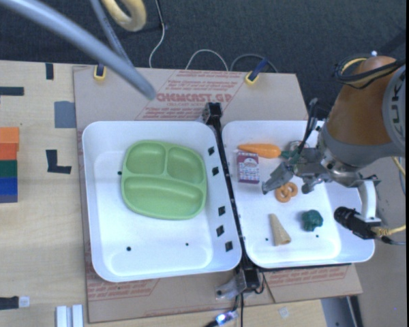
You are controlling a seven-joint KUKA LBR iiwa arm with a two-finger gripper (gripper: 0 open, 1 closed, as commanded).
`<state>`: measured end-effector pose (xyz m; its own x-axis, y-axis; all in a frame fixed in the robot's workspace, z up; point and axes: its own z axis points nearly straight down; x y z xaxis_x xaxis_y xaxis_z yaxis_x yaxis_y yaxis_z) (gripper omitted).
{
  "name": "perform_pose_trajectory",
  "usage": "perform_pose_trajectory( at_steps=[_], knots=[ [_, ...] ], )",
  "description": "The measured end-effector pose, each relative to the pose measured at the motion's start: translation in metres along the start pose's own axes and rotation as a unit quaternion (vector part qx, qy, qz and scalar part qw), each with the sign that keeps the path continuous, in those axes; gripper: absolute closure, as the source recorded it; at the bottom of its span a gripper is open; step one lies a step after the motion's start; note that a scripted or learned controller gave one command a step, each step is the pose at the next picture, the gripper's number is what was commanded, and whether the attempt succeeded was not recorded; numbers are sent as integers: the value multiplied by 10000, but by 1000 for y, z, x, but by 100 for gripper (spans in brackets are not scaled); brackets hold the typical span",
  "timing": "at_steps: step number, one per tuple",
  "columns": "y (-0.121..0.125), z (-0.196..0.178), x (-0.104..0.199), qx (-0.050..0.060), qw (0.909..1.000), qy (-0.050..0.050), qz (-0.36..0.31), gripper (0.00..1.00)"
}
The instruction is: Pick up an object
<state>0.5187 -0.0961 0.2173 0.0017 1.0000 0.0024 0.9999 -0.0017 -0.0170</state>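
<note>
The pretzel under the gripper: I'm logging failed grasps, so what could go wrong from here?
1. The gripper hangs at the edge of the small pretzel, so it may come down off centre and nudge the pretzel aside.
2. The red carton and the carrot lie close by on the left, so a descending arm could knock them.
3. The pretzel lies flat on the right bin, leaving little to grip.

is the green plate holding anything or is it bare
Bare. The green plate lies flat in the left bin, and all three of its compartments show only green.
</note>
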Motion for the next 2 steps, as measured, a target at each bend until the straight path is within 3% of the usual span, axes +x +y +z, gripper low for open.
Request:
perform_pose_trajectory(
  at_steps=[1, 2],
  knots=[
    [2, -6, 0, -61, 10000, -9, -17, 0],
    [-2, 59, -1, -34, 10000, -5, -10, 0]
  ],
)
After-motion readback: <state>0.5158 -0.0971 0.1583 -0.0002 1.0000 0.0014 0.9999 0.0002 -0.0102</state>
